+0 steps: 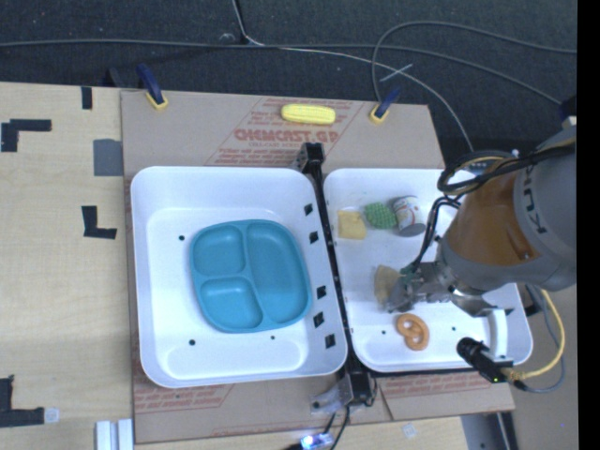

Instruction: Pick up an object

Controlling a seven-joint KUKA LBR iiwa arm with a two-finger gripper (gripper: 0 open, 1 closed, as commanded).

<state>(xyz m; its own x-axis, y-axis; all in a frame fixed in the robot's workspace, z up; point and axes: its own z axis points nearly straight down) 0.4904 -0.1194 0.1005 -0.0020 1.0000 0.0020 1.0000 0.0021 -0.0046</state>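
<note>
Beside one blue tray (250, 276), five small objects share the gripper's (401, 291) bin (370, 350).

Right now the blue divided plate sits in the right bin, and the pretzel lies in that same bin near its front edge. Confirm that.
Not quite. The camera view shows the blue divided plate in the left bin. The pretzel does lie in the right bin, near its front edge.
</note>
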